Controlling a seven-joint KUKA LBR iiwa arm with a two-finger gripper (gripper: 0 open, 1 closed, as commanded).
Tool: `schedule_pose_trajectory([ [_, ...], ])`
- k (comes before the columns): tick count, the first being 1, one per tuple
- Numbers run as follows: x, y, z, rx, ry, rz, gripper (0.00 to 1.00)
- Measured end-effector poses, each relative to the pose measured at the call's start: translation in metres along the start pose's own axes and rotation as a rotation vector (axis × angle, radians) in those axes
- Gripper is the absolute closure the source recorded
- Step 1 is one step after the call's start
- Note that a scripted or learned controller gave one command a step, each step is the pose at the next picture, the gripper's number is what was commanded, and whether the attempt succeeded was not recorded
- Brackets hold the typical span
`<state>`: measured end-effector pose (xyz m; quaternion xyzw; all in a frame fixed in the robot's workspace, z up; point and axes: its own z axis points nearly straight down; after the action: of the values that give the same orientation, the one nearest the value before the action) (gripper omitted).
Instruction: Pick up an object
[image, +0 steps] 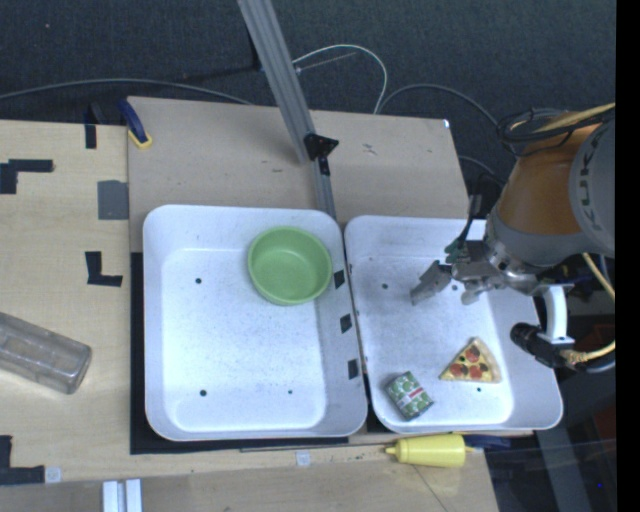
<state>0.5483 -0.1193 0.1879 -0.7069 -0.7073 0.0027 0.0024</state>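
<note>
Pincer (440, 285) hovering over right bin (400, 240), fingers spread, gripping nothing. Pizza slice (472, 363), green packet (409, 394) lying untouched. Pickup not begun.

Green bowl (290, 265): round, light green, upright and open side up, in the left bin at its upper right corner, close to the divide between the bins.

Toy pizza slice (471, 363): triangular, orange-yellow with red spots, lying flat in the right bin toward its lower right.

Small green packet (409, 394): boxy, green with a pale printed pattern, lying tilted in the right bin near its front edge, left of the pizza slice and apart from it.
</note>
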Motion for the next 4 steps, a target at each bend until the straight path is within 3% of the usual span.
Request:
schedule_pose_trajectory([
  [2,0.0,0.003,0.098,-0.003,-0.001,-0.001,0.0],
  [3,0.001,0.003,0.086,-0.003,0.002,-0.003,1.0],
  [4,-0.002,0.007,0.024,-0.012,-0.001,-0.001,1.0],
])
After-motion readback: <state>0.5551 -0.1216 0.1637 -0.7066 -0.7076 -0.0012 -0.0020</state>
